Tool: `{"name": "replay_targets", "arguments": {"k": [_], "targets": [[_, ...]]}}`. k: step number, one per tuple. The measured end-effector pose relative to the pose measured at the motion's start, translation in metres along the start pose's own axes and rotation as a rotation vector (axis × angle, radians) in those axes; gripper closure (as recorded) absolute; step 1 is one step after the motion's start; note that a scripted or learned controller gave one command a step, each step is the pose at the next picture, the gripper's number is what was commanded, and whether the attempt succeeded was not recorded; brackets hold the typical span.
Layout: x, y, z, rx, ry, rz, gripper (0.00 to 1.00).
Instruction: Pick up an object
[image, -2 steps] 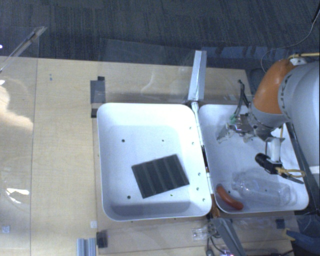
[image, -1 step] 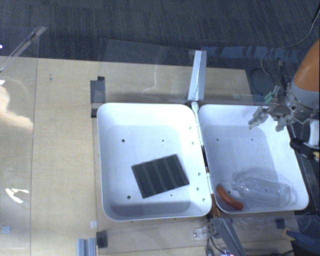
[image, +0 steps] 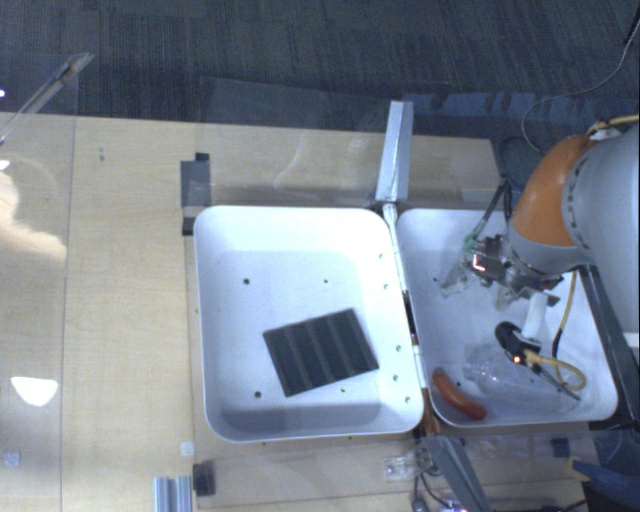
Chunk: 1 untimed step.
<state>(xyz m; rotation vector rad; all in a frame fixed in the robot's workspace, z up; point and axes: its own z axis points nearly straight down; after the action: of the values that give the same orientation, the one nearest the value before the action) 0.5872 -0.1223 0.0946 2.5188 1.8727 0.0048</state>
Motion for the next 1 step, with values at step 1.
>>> {"name": "replay_targets", "arguments": {"k": [1], "targets": [[-0.0609,0.0569,-0.0001,-0.005,-0.002,-0.414,0.00]]}}
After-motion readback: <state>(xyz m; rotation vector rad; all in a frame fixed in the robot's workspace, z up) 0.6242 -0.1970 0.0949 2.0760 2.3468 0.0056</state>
